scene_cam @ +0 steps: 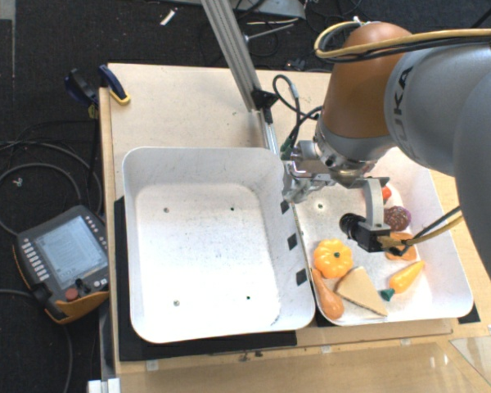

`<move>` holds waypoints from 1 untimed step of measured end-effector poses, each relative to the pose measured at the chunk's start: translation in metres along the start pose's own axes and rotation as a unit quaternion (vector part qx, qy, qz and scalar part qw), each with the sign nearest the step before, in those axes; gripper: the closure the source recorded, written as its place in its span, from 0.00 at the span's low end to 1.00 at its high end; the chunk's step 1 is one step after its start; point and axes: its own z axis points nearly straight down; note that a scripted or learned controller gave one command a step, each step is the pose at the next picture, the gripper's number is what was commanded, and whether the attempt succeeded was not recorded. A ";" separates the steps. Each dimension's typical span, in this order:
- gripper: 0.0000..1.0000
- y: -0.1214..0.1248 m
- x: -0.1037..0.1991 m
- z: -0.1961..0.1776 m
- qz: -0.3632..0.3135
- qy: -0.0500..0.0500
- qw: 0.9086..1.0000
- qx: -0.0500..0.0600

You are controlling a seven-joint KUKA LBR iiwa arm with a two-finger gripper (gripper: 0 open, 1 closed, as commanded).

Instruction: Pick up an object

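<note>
Toy pumpkin (333, 258), ribbed, glossy and orange, sits at about 8 o'clock in the right bin (442, 219), close to the wall shared with the left bin (204, 244). Touching it at its 5 o'clock is a pale cheese wedge (362, 291), flat-faced and triangular. A long, tan-orange vegetable (330, 300) lies at the pumpkin's 6 o'clock against the bin wall, and its exact kind is hard to make out.

At 5 o'clock in the bin lies a smooth orange carrot-like piece (407, 275), with a tiny teal scrap (387, 294) just beside the wedge's tip. A bumpy purple item (398, 217) rests at about 1 o'clock. A small red thing (385, 193) at 12 o'clock is mostly covered by robot hardware. Another orange piece (401, 250) below the purple one is half hidden too, so its shape cannot be told.

The gripper (295, 185), bare grey metal, hangs over the right bin's 10 o'clock corner, well apart from the pumpkin at its 5 o'clock. Seen from above under the bulky wrist, the claw does not show whether it is released or clenched. Nothing is visibly in it. The arm (442, 97), matt grey with a rounded orange band (360, 72), covers the bin's 2 o'clock corner.

The left bin is white plastic, faintly speckled, with rounded corners.
</note>
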 end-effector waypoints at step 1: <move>1.00 -0.015 0.058 -0.008 -0.001 0.000 1.000 -0.001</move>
